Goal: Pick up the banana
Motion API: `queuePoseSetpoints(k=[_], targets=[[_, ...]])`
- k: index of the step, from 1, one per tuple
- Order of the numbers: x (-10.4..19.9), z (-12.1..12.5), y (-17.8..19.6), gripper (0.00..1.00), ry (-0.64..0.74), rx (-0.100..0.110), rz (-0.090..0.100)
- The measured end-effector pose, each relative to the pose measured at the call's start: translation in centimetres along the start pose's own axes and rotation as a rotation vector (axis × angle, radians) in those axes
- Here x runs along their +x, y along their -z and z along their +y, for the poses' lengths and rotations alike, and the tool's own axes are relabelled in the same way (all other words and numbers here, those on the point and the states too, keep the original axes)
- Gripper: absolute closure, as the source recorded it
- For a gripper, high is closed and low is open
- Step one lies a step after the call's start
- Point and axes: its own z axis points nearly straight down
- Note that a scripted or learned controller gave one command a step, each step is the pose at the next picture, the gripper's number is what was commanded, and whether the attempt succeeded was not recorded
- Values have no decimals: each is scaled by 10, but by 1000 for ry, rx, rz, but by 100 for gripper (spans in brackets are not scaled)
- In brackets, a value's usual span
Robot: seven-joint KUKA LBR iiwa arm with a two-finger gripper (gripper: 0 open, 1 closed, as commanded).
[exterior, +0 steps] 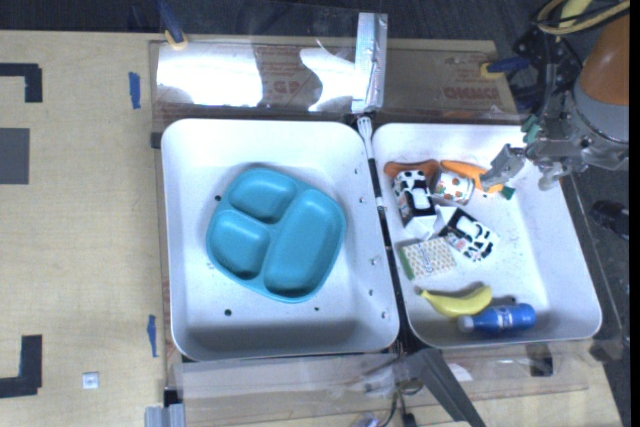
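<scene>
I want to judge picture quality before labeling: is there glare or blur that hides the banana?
Camera view: strong glare whitens the clear panel behind the bins; the banana is evenly lit and fairly sharp, beside the blue bottle; the gripper looks slightly soft.

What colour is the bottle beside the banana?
Blue bottle, touching the yellow banana; clearest in the camera view.

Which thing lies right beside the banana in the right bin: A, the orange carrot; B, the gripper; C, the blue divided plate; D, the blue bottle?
D: the blue bottle lies against the banana near the right bin's front edge.
</scene>
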Motion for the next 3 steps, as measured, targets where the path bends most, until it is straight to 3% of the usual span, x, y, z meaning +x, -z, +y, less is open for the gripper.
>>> queuePoseSetpoints(k=[1,2,3], targets=[[17,-93,-43,0,-21,-1,0],[3,-93,-118,0,244,0,2],[-13,-66,-11,0,64,-3,-1]])
